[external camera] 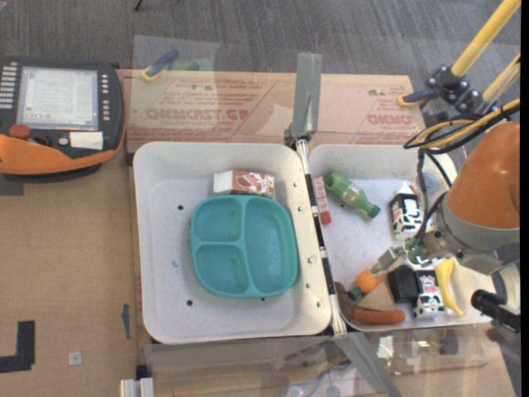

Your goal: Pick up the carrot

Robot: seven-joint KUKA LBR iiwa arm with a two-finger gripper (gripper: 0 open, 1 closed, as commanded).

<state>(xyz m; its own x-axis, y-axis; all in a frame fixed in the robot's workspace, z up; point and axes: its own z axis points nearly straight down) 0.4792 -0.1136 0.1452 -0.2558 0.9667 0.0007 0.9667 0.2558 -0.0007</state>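
Presently, the carrot (366,282) lies in the right bin (364,172), near corner, just left of the hand (402,259); its long axis is indistinct. Whether the hand is released or clenched cannot be told.

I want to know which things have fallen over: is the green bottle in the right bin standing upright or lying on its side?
Lying on its side. The green bottle shows its whole length flat on the right bin floor.

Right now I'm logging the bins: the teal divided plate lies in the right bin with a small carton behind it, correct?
Not quite. The camera view shows the teal divided plate in the left bin, not the right one. The small carton does sit just behind it.
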